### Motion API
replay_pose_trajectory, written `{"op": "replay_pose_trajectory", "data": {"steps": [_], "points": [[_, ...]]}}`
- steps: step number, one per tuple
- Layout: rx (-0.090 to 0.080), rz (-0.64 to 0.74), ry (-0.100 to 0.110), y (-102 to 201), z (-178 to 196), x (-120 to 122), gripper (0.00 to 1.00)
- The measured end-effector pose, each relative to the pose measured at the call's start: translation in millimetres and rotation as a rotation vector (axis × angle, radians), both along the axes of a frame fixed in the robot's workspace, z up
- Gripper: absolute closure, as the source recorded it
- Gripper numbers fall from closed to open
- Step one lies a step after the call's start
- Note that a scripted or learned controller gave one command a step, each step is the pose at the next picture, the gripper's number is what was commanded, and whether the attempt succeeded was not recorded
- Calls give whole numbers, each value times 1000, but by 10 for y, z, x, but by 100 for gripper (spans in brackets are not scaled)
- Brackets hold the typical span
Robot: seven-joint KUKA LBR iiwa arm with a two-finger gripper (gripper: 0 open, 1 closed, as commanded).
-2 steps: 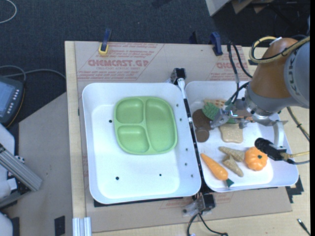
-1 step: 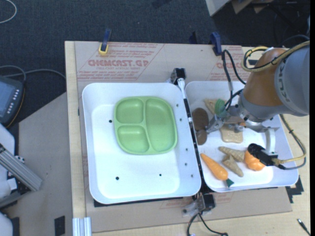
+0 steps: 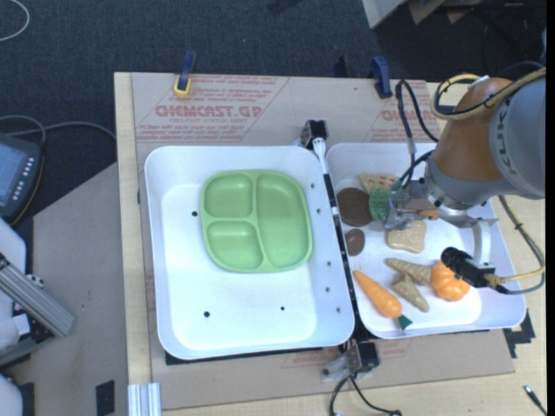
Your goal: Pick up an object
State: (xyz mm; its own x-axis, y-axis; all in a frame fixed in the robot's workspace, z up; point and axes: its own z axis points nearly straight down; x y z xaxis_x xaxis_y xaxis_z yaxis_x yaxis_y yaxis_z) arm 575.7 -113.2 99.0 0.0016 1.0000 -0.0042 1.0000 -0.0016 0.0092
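Tool (image 3: 401, 213) low in right bin (image 3: 494, 315), grip state unclear; green toy (image 3: 380, 204) touching at its 10 o'clock, beige piece (image 3: 408, 238) just below at 6.

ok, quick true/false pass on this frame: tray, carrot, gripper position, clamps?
1. The green divided tray lies in the left bin. True.
2. The carrot lies on the green tray. False: it lies in the right bin, near its front edge.
3. The gripper is low over the right bin, beside a brown round object. True.
4. The arm reaches over the left bin. False: it is over the right one.
5. A yellow clamp sits on the board's far edge. True.
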Motion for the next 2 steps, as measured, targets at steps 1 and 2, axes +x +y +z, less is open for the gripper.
{"op": "replay_pose_trajectory", "data": {"steps": [1,2], "points": [[3,0,4,-18,440,-35,100],[3,3,3,27,898,-78,100]]}}
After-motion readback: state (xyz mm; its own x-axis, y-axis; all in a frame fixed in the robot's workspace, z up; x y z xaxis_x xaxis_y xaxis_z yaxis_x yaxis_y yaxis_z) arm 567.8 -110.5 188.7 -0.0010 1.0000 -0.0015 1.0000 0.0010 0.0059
